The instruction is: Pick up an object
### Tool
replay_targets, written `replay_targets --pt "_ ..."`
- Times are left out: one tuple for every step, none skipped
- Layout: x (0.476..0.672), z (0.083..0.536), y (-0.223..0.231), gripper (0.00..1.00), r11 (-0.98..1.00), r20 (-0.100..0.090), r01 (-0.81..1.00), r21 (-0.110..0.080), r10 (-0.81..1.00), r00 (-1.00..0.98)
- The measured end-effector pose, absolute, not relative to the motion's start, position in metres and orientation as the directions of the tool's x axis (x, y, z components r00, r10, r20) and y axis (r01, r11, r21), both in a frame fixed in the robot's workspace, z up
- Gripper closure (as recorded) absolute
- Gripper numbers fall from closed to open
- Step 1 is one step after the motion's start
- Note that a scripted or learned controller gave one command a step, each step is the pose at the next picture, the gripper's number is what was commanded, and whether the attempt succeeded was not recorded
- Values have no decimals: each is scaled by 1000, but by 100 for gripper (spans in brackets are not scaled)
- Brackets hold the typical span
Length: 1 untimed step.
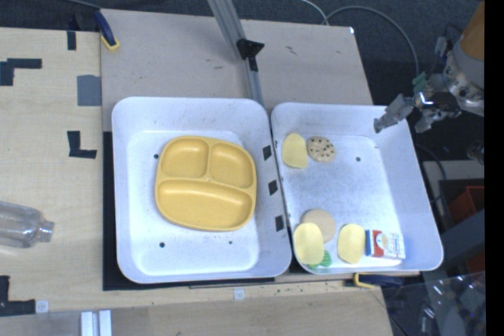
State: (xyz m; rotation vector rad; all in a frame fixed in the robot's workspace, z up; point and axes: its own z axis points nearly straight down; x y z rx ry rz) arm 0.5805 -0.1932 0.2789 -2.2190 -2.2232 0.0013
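End effector: the end effector hangs at the upper right corner of the right bin, over its rim, grasping nothing; whether it is released or clenched cannot be told from this angle.
Arm: it reaches in from the right edge, grey metal parts just behind the end effector.
Right bin contents: a pale yellow piece and a speckled cookie lie touching near the upper left; a beige disc, two more yellow pieces, and a small red, white and blue carton cluster along the lower edge; something green peeks out beneath the lower yellow piece.
Left bin: the left bin carries a yellow divided plate in its middle.
Around: a metal pole slants across the desk above the bins; a clear plastic bottle lies at the far left; cables run along the top.
In the way: the floor of the right bin between the end effector and the pieces lies open.
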Motion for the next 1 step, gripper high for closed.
replay_targets --pt "499 217 -163 0 -1 4 1000 -13 1000 1"
